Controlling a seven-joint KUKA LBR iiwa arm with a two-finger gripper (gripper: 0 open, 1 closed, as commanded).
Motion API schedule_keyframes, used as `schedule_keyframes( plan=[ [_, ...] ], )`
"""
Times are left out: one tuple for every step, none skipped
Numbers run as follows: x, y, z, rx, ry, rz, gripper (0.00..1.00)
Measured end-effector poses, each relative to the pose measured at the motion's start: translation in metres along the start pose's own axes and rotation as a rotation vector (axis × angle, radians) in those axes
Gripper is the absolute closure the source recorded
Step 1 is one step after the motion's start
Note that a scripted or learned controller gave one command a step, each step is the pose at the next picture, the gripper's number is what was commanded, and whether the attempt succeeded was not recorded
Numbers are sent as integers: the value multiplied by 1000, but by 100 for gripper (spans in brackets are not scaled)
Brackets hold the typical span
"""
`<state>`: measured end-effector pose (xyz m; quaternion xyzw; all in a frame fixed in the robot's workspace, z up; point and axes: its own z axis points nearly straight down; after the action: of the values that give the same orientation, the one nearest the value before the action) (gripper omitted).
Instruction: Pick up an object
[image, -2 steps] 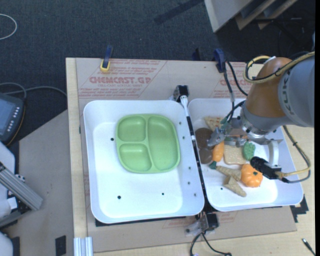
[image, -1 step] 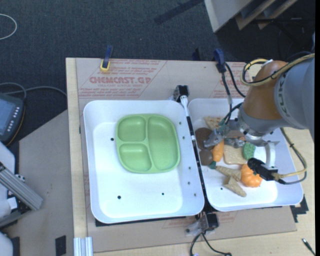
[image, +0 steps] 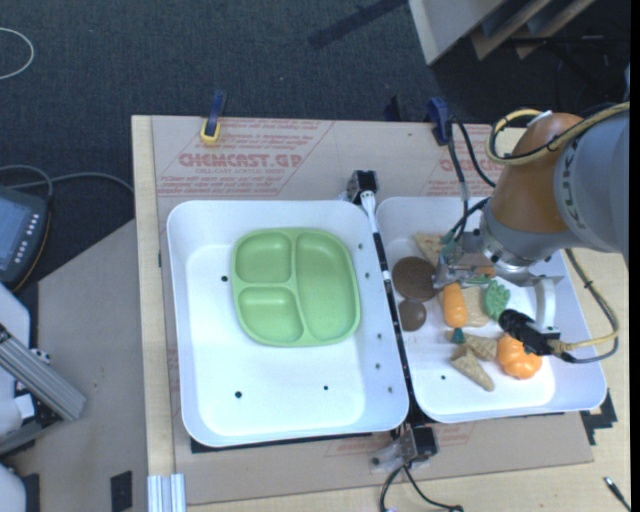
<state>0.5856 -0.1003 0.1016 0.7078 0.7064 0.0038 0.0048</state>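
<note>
The right bin (image: 570, 395) holds several small items. Among them are a brown round piece (image: 411, 276), a smaller brown piece (image: 412, 316), an orange carrot-like piece (image: 455, 304) and a green piece (image: 495, 297). An orange fruit (image: 518, 359) and tan wedges (image: 474, 362) lie nearer the front. My gripper (image: 464, 266) hangs low over the middle of this bin, just above the carrot-like piece and right of the brown round piece. The wrist hides what lies directly beneath it.
A green divided plate (image: 296, 285) rests in the left bin (image: 200, 380). Another tan piece (image: 429, 245) lies near the right bin's back wall. Cables (image: 585, 345) trail from the arm across the right bin's right side. Clamps (image: 211, 128) stand at the bench's back edge.
</note>
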Motion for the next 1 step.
schedule_keyframes(
  plan=[
    [1, 5, -43, 8, 0, -3, 100]
  ],
)
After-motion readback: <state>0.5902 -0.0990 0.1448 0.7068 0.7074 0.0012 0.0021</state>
